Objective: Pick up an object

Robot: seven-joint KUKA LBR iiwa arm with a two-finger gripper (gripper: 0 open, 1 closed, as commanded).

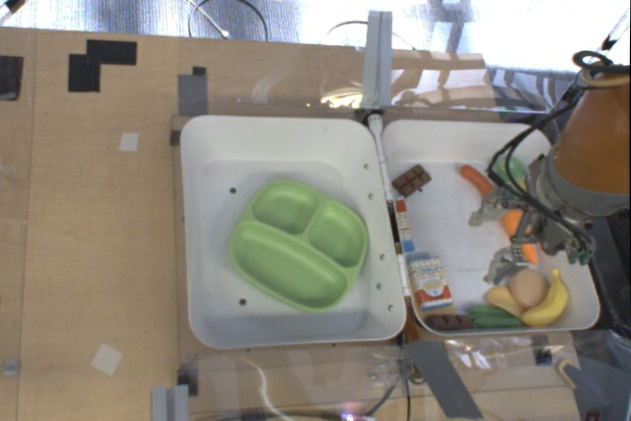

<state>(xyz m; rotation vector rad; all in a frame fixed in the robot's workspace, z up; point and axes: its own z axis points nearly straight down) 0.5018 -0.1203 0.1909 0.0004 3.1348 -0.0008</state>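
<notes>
Two shallow white bins side by side on a tan bench (89, 242). Left bin (212, 311): one green three-compartment plate (299, 244), smooth and rounded, lying flat near the middle, with bare floor all round. Right bin (444, 212): brown chocolate piece (411, 179), orange carrot (477, 179), small printed carton (430, 281) by the dividing wall, a second dark bar (449, 320), then banana (549, 303), tan egg-shaped piece (527, 288) and green pod (498, 315) crowded in the near right corner. Gripper (505, 237) low over that bin, metal fingers (489, 210) spread apart, nothing visibly clamped; an orange piece (513, 222) just beside them.
</notes>
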